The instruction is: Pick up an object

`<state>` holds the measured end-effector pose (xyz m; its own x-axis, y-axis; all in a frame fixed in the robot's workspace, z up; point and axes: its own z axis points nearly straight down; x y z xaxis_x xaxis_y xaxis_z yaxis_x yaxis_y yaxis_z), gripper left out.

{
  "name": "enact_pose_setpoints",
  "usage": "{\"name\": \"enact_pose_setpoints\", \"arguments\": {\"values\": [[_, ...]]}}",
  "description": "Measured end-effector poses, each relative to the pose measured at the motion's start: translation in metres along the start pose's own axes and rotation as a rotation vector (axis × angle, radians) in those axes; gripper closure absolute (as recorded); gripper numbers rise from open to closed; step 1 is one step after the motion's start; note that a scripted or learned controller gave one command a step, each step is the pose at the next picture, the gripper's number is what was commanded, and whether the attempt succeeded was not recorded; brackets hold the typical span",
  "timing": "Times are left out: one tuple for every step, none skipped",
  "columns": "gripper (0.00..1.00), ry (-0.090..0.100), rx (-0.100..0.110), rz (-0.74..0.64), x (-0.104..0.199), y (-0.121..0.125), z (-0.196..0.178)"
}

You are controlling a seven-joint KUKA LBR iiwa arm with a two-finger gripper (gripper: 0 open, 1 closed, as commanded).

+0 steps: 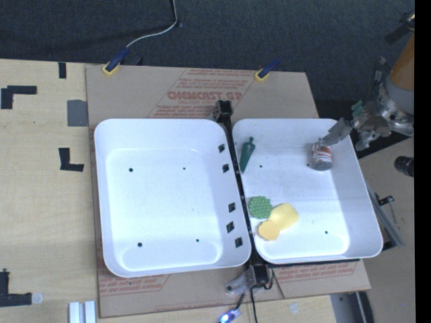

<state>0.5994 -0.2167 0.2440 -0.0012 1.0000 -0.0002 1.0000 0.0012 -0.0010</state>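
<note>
One green marker (246, 155) (right bin (350, 200)): near-upright, top tilted right.

The arm (396, 106) is grey metal with an orange band. Its gripper (322, 155) has pale grey fingers and a reddish tip

even, fairly bright overhead light; white bins (161, 200) near blown out, soft shadows under rims, overall soft low-res focus.
</note>
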Motion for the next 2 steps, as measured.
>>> {"name": "enact_pose_setpoints", "arguments": {"values": [[1.0, 0.0, -0.001, -0.002, 0.0, 0.0, -0.01], [1.0, -0.006, -0.018, -0.002, 0.012, -0.003, -0.189]]}}
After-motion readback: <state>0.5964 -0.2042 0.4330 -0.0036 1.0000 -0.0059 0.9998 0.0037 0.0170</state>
